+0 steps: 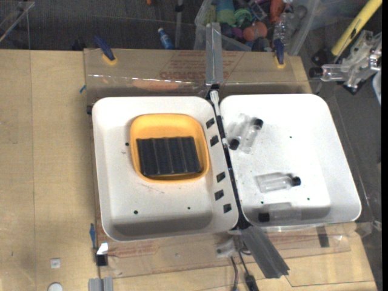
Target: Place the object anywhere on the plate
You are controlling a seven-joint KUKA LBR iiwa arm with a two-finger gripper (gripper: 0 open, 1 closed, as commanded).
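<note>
In the left bin, the yellow plate already carries a dark ridged block that covers most of its floor. We judge this the first hazard: anything set down there may land on the ridges and roll off, or catch the narrow bare rim and slide into the bin.

Across the divider, in the right bin, we see the likely objects to move. A pair of clear vials with black caps lies near the divider, the two touching or nearly so. Another clear vial lies on its side nearer the front. They are round, smooth and transparent, so we expect them to roll away or slip under a pinch. A grab at the pair could also nudge one vial and miss both.

At the far right, off the bench and well apart from both bins, we make out a metallic assembly that we take for the gripper. It is raised and carries nothing that we can see. We cannot tell whether it is spread or pressed together.
</note>
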